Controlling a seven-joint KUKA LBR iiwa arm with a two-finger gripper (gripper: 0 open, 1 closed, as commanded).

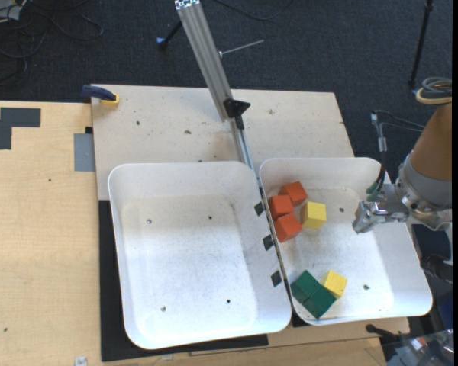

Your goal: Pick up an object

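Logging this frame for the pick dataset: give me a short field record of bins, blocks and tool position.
bins: two white bins side by side, left bin and right bin
orange blocks: three, clustered at the right bin's left wall
yellow block, upper: right beside the orange cluster
green blocks: two, near front-left corner of right bin
yellow block, lower: touching the green blocks
tool: over the right bin's right side, apart from all blocks
held: nothing visible in the tool

The tool (364, 221) hangs over the right bin (412, 300), near a yellow cube (314, 214).
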